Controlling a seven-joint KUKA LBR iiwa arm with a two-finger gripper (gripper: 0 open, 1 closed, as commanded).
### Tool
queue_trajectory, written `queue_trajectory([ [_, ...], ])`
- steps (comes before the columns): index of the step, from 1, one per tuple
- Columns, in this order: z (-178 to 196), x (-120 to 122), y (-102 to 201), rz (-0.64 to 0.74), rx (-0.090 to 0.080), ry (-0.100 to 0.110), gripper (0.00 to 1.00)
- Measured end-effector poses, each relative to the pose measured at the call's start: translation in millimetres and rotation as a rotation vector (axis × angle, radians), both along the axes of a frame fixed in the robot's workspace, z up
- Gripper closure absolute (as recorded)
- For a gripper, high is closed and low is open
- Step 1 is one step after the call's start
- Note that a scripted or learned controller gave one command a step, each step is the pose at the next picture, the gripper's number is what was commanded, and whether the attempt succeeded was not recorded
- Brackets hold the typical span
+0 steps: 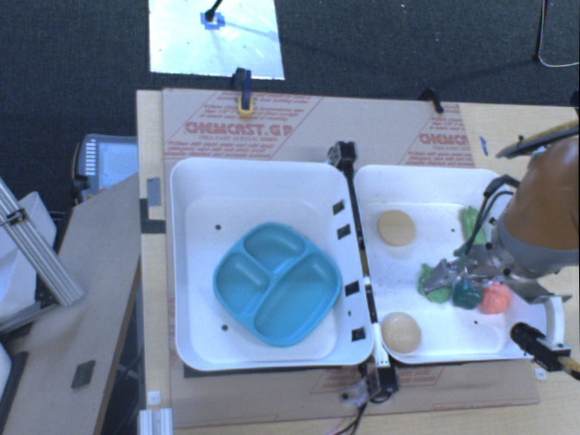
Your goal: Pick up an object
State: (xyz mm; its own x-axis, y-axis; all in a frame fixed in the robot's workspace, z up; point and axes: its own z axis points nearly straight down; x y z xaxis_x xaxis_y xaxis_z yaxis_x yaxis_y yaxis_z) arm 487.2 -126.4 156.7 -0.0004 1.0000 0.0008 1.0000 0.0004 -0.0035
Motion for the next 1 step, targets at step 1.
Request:
queue_trajectory([
  [1, -47.0, 3.7, 8.8, 0.001, 0.001, -0.001, 0.00],
])
